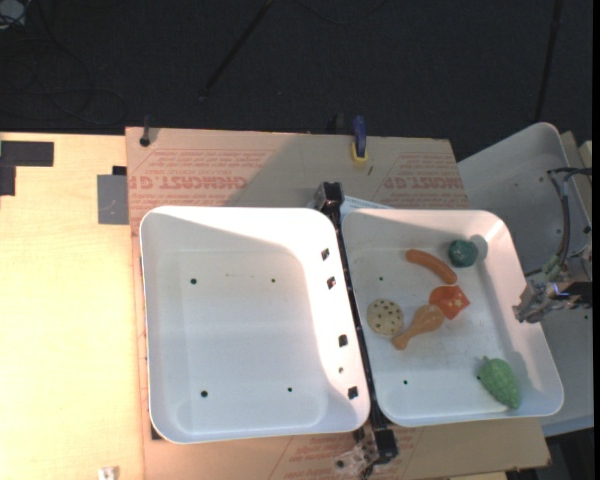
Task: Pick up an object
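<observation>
My pincer (542,300) hangs just right of the right bin (528,298); I cannot tell its grip. That bin holds a sausage (431,265), teal ball (463,253), cookie (384,315), drumstick (419,326), orange block (450,300) and green toy (500,381).

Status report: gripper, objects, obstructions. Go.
Gripper at right bin's right edge, holding nothing. Sausage, cookie, drumstick, green toy lie loose in that bin. Nothing blocking them.

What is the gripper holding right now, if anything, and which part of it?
Nothing is held. The two-finger gripper sits at the right bin's right edge, apart from the orange sausage, the green bumpy toy and the other objects inside.
</observation>
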Available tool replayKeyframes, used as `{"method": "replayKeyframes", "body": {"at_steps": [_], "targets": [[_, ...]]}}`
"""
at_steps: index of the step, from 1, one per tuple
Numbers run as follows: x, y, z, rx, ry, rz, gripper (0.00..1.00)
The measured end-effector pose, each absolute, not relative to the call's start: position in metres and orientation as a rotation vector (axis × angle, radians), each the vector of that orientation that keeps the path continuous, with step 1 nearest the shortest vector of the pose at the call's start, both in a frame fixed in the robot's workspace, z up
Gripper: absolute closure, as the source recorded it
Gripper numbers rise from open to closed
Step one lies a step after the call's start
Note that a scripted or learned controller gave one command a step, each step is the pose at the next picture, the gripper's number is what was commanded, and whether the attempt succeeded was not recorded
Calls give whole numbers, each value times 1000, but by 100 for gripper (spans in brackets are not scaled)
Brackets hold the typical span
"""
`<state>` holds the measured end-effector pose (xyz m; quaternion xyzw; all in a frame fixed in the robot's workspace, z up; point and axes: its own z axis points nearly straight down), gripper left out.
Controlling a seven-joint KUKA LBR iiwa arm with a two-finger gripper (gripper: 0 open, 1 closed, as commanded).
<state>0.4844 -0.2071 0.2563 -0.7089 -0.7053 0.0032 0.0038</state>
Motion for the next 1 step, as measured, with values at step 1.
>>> {"method": "replayKeyframes", "body": {"at_steps": [1], "targets": [[517, -189, 331, -2221, -2229, -4, 100]]}}
